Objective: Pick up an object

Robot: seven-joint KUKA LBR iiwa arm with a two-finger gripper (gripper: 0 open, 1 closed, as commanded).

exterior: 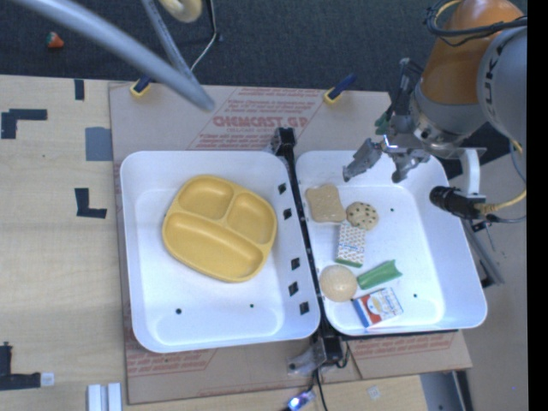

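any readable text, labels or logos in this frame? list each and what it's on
"CHEMCAST GP", red print, on the cardboard sheet under the bins; the smaller lines below it are too blurred to read.
Red print on the sheet's front edge: too blurred.
Blue-patterned packet: print too small.
Red-white-blue packet: print too small.

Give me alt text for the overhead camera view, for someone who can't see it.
A grey robot arm's open two-finger gripper hangs over the right white bin's far edge, above a tan bread slice, round speckled cookie, green stick and small packets. The left white bin holds a yellow divided plastic plate.
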